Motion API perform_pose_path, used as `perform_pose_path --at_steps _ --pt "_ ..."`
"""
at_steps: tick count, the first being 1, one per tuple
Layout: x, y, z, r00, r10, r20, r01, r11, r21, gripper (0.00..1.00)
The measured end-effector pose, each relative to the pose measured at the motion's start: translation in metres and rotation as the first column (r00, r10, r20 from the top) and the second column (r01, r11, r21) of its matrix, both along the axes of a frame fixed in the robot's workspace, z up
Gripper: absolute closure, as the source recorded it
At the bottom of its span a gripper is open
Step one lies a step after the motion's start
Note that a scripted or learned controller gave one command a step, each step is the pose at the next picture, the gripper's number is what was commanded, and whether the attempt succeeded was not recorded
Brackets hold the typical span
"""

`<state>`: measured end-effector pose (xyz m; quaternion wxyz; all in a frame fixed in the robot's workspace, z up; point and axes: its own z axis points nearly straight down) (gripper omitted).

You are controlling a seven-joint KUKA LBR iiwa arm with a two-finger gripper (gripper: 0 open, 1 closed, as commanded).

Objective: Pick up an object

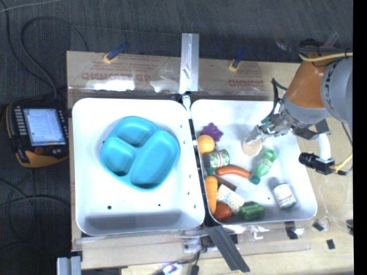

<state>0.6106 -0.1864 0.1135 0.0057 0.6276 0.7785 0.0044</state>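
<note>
My gripper (259,134) hangs over the upper middle of the right bin (304,179), reaching in from the right under the orange band. A small beige round object (251,147) sits right at its tip, touching or just below it; whether it is gripped cannot be told. A green bottle (262,165) lies just below that. Further left are purple grapes (211,132), a yellow-orange fruit (205,144), a green can (218,158) and a red-orange chili (232,172).
The right bin's lower part holds a carrot (211,190), a chequered packet (230,198), a red tomato (222,212), a green pepper (251,211) and a white can (283,195). A blue divided plate (139,152) lies in the left bin (86,205).
</note>
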Motion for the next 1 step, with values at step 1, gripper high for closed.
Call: perform_pose_path --at_steps 1 --pt "0.0298 0.0219 0.102 0.987 -0.162 -0.014 0.162 0.987 -0.003 1.0"
